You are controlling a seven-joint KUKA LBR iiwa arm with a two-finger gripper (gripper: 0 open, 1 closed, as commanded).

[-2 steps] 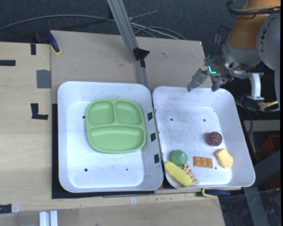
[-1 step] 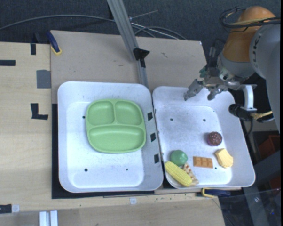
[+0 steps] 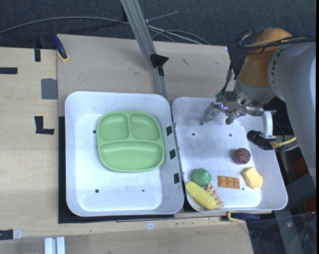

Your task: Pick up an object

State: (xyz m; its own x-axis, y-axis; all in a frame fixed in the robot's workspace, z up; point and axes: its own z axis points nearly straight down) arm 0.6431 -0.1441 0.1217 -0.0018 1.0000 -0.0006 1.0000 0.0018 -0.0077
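Note:
My gripper (image 3: 219,117) hangs over the far part of the right bin (image 3: 202,142), its two fingers spread open with nothing between them. Toy food lies toward the near side of that bin: a dark red-brown ball (image 3: 241,155), a yellow piece (image 3: 253,177), an orange waffle-like block (image 3: 228,182), a green ball (image 3: 201,177) and a corn cob (image 3: 202,195). The gripper stands well apart from all of them, up and to the left of the brown ball.
The left bin (image 3: 80,142) holds a green divided plate (image 3: 131,141). A grey slanted pole (image 3: 143,36) rises behind the bins. The arm's grey body with its orange band (image 3: 265,52) fills the right side.

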